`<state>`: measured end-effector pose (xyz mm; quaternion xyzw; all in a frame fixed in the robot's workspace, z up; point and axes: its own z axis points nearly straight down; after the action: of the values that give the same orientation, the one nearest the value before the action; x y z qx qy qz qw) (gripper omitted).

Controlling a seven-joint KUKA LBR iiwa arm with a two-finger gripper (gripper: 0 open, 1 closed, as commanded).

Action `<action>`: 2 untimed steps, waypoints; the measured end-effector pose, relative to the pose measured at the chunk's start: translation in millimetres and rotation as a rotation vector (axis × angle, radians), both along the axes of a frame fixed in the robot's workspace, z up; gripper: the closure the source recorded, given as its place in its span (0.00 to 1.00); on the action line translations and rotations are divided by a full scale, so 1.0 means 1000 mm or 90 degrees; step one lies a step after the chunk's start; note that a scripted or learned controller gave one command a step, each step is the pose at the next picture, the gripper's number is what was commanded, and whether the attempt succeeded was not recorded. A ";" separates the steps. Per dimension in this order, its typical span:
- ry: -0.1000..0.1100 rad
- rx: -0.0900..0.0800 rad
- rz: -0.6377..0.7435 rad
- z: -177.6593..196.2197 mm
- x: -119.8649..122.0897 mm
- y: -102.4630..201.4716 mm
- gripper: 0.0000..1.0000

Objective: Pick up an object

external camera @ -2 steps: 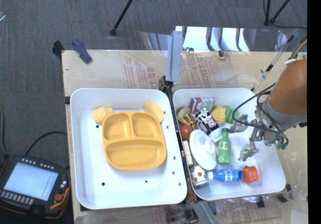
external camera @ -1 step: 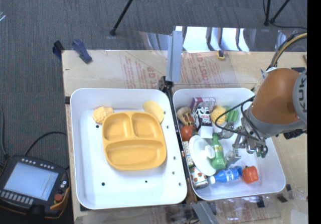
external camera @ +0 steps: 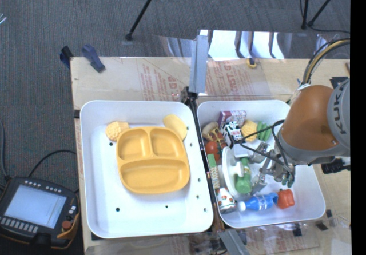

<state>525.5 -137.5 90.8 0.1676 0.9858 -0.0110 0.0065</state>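
Pincer (external camera: pixel 264 171) of bare grey metal, low over the right bin (external camera: pixel 318 199), hung from a grey arm (external camera: pixel 309 125) with a glossy orange-brown band. Too tangled in cables and glare to tell how wide it stands or whether anything is caught in it.

Just beside it, toward the other bin: one soft-looking green lump (external camera: pixel 243 183), a likely thing to pick, lying on one round white plate (external camera: pixel 230 163).

Near it, toward the bin's front edge: one blue-and-white plastic bottle (external camera: pixel 258 203) on its side, and one small glossy red piece (external camera: pixel 286 198).

A little farther off, toward the bin's back wall: one rounded yellow piece (external camera: pixel 249 129), one black-and-white patched figure (external camera: pixel 233 132), one purplish box (external camera: pixel 234 116).

Beyond the plate, along the bin's far wall: one round red ball (external camera: pixel 212 147), one long green printed packet (external camera: pixel 213 171), one small red-and-white bottle (external camera: pixel 225 198).

Well apart from the pincer, in the left bin (external camera: pixel 94 191), shallow, white and smooth: one matte yellow tray (external camera: pixel 153 159) with three compartments, touched at its back corners by two yellow pieces, one knobbly like corn (external camera: pixel 116 130) and one smooth and oval (external camera: pixel 175 125).
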 end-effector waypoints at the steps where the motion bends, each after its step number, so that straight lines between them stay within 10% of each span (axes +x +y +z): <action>1: -0.003 -0.005 -0.010 0.003 0.008 0.018 0.00; 2: 0.009 0.010 -0.015 -0.005 0.087 0.017 0.00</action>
<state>612.4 -120.4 85.6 0.1792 0.9838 -0.0043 -0.0023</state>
